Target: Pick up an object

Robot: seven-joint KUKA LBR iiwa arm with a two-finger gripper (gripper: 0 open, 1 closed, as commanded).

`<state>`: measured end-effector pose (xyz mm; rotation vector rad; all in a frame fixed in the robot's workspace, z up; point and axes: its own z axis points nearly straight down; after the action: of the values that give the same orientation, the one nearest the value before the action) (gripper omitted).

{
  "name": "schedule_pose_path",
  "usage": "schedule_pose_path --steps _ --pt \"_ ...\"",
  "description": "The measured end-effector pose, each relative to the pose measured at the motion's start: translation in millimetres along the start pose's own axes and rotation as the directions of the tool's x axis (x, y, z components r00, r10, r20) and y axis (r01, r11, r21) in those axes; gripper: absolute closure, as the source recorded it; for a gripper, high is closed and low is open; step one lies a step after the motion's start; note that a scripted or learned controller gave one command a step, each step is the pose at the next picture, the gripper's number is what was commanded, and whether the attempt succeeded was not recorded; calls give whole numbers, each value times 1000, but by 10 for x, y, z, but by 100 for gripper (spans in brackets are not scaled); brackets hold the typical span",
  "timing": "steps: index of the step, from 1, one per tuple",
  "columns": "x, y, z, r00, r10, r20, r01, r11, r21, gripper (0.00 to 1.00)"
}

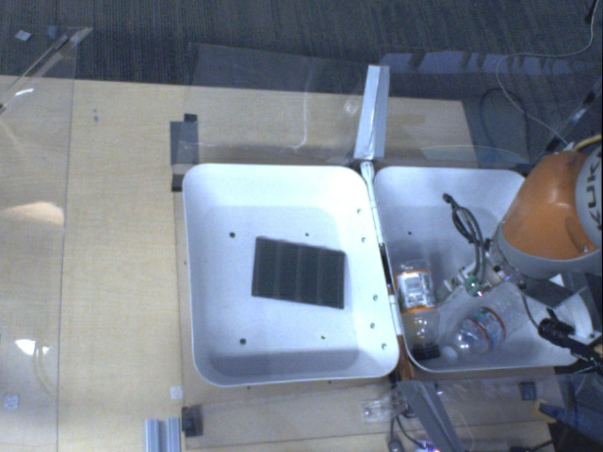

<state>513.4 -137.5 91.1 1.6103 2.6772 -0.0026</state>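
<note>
- Left bin (pixel 203 252): a shallow white tray at the centre of the frame. It holds one dark, ribbed rectangular mat (pixel 299 272), lying flat near the middle of the floor and well apart from every wall.
- Right bin (pixel 415 196): a second white tray, touching the left bin along a shared divider at centre right.
- Contents of the right bin, lower left corner: a small clear bottle with a brownish label (pixel 415 292), lying just beside the divider; a clear plastic bottle (pixel 479 331) on its side, lower and further right; a small black object (pixel 426 351) near the front wall.
- Arm (pixel 551 219): grey with an orange band, entering from the right edge over the right bin.
- Gripper (pixel 474 281): low in the right bin, between the two bottles and just above the clear plastic bottle. Whether it is spread or pinching anything cannot be told.
</note>
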Motion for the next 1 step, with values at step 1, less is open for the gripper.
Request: schedule_pose_path --steps 1 --pt "-196 545 -2 995 -96 17 96 995 3 0"
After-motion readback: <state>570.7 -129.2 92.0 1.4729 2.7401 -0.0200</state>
